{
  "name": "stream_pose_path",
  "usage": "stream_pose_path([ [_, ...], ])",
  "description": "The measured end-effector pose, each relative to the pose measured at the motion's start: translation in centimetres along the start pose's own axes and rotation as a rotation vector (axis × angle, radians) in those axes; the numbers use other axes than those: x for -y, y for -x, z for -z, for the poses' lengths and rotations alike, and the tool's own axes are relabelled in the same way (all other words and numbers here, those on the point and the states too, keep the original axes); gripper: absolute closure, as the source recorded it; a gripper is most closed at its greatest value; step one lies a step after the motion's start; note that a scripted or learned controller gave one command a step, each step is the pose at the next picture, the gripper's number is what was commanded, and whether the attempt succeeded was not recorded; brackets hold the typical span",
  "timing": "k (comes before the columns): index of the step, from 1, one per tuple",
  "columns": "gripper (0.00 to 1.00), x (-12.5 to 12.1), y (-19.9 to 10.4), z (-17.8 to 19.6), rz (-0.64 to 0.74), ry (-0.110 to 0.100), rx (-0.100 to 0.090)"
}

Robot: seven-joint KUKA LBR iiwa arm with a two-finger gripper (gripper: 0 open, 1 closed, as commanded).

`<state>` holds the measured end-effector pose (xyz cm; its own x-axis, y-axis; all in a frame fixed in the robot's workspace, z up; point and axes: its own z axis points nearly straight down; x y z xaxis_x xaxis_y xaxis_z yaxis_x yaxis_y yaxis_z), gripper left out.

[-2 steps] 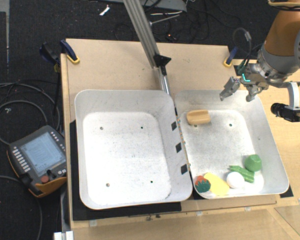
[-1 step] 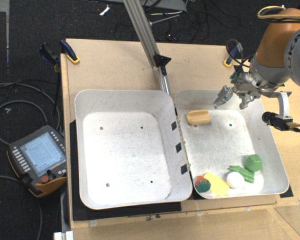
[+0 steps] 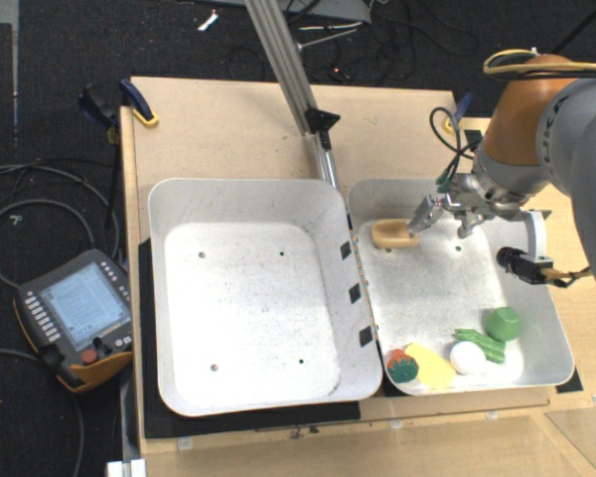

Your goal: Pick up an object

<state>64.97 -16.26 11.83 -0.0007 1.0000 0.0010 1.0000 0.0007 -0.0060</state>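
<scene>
Two shallow white plastic bins side by side on a tan wooden bench [image 3: 228, 117]. Left bin [image 3: 169, 207] has just dark specks on its floor. Right bin [image 3: 556, 351] holds the objs: a tan rounded bread-roll-shaped piece [image 3: 391, 234] at the far-left part of the bin, near the wall shared w/ the left bin; a cluster along the near edge: small red-and-green round item [image 3: 401, 365] at near-left corner, flat yellow piece [image 3: 434, 370] just beside it on the right, white rounded lump [image 3: 467, 358] next to that, and a green leafy-shaped toy [image 3: 493, 331] touching the white lump, closest to the right wall. Grey KUKA arm w/ orange band [image 3: 536, 117] comes in from the right over the far side of the right bin. Two-finger gripper [image 3: 443, 215] is low over the bin; one fingertip [image 3: 418, 221] sits just beside/touching the tan roll's right end, the other finger is well right of it, so jaws look spread apart, nothing between them. Black clamps on the divider btw bins. Grey teach pendant w/ screen [image 3: 74, 311] on dark floor left of bench.
</scene>
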Motion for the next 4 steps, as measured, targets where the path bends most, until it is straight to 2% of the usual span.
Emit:
stream_pose_path([
  [1,0.0,-0.2,0.0,-2.1,0.0,0.011,0.002],
  [2,1.0,-0.3,-0.1,-0.9,0.001,0.015,0.003],
  [4,1.0,-2.0,-0.2,9.2,0.003,0.014,0.003],
])
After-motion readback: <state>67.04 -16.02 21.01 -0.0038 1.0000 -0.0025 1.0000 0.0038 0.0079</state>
